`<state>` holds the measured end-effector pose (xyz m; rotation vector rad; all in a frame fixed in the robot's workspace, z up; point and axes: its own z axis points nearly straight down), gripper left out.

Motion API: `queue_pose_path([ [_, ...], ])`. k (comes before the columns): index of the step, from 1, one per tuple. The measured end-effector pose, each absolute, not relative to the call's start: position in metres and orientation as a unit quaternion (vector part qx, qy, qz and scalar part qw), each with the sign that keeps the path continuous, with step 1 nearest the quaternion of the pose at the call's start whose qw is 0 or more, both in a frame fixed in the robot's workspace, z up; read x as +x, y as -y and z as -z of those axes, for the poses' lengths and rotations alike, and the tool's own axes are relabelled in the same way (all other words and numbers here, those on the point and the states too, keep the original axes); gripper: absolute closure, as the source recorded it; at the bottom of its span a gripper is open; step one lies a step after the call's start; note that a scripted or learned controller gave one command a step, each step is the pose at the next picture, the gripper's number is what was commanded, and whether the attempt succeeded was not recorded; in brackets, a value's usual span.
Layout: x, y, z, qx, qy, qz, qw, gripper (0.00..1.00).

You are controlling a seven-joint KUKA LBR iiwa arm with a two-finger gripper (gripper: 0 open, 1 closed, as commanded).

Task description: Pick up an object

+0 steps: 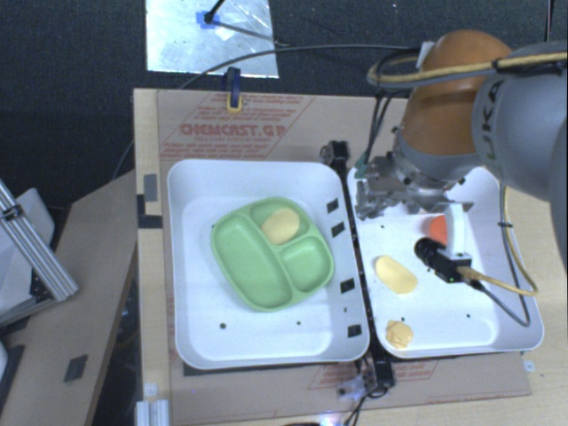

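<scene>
1. Over the far left corner of the right bin hangs the gripper; I cannot tell whether it is released or clenched.
2. A pale yellow piece lies nearby on open floor, so centring squarely above it before descending looks best.
3. An orange object sits half hidden under the wrist, a smaller yellow lump hugs the near wall, and the bin's left wall crowds that side.
</scene>
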<state>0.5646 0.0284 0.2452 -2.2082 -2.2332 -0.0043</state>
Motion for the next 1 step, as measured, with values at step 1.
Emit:
queue_pose_path([
  [1,0.5636,-0.0888,-0.2457,-0.703,0.711,0.0015,0.000,1.00],
])
